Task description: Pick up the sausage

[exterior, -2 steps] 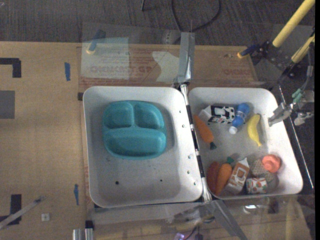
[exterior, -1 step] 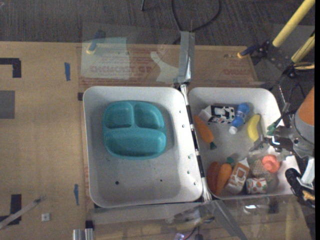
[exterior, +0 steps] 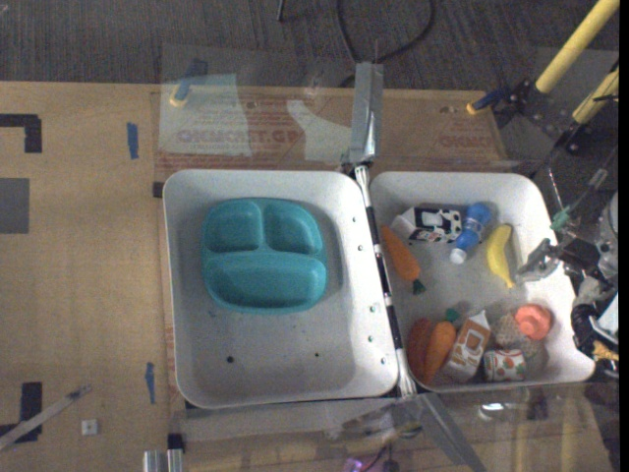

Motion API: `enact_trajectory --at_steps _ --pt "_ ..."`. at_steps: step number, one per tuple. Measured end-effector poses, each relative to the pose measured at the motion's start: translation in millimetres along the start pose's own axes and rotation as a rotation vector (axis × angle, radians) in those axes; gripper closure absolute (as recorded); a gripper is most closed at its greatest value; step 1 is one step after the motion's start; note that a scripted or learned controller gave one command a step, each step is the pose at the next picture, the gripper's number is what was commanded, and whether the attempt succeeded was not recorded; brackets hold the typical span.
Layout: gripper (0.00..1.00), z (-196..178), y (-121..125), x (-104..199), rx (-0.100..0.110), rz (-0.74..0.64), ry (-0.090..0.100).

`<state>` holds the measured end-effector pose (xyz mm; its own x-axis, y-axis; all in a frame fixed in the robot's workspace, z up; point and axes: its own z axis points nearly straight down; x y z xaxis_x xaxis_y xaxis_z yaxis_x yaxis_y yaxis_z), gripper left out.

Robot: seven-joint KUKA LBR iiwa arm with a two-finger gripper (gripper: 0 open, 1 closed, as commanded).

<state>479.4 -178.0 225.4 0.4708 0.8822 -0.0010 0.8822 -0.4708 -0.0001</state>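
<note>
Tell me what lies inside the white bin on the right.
Inside the right white bin: a cow-patterned milk carton, a blue bottle, a yellow banana, two orange carrots, a juice carton and small toys bunched together, partly covering each other. No sausage can be told apart.

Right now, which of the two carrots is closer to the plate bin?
The slim carrot lying along the right bin's left wall, below the milk carton. The other carrot sits lower, beside the juice carton, farther from the divider.

two white bins (exterior: 187, 264), one teal tray (exterior: 262, 255), two carrots (exterior: 401, 259)
</note>
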Motion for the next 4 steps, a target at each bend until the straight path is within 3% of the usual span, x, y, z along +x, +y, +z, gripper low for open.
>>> enact_trajectory --at_steps 1,2,3,4 --pt "0.0 112.7 -27.6 51.6 0.001 0.111 0.001" --pt "0.0 -113.4 -40.6 116.0 0.002 0.577 -0.001" --pt "0.0 -207.9 -62.8 139.1 0.001 0.742 -0.001" --pt "0.0 -18.3 -81.0 150.0 0.005 0.87 -0.003"
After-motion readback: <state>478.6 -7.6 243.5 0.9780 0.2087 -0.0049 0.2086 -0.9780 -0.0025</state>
